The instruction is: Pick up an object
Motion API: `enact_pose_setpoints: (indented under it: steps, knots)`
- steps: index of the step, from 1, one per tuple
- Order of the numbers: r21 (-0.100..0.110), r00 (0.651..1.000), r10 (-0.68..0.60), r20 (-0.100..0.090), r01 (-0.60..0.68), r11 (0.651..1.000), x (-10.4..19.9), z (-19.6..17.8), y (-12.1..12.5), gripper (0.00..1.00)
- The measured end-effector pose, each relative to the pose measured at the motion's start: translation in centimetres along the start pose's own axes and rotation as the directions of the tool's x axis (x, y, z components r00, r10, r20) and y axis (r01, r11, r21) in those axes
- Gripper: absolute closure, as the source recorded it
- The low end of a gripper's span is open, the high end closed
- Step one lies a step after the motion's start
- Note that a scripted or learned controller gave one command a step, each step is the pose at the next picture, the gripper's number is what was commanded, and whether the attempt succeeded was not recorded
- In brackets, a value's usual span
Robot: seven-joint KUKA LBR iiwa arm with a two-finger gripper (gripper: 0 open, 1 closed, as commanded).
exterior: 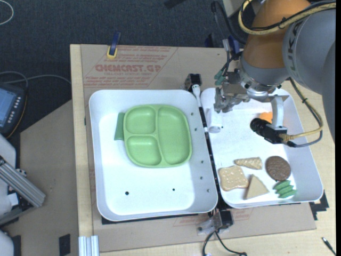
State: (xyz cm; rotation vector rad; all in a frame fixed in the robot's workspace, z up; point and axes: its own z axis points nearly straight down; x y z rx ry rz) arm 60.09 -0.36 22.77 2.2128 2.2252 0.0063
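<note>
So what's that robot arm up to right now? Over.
Gripper low over right bin's far-left corner. Toy food untouched at near end. Green tray in left bin.

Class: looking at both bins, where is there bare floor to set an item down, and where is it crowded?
Left bin: bare strip in front of the green tray. Right bin: a bare patch between gripper and toast slice. Its front corner is crowded.

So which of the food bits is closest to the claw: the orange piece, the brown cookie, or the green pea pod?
From the claw, in the camera view:
1. Orange piece, just to its right, in the right bin.
2. Brown cookie, lower right in that bin.
3. Green pea pod, at the bin's bottom right corner.
</note>
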Motion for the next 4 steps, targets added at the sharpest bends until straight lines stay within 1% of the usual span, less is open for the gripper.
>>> enact_pose_setpoints:
  steps: [1, 2, 3, 4]
  knots:
    - [0.0, 1.0, 0.001, 0.0, -0.001, 1.0, 4.3, -0.8, 3.6, 1.0]
    - [0.001, 1.0, 0.003, 0.001, -0.003, 1.0, 7.3, 1.3, 6.1, 1.0]
    - [0.001, 1.0, 0.005, 0.001, -0.005, 1.0, 6.6, -0.8, 6.4, 1.0]
    - [0.004, 1.0, 0.005, 0.001, -0.005, 1.0, 7.3, -0.5, 6.3, 1.0]
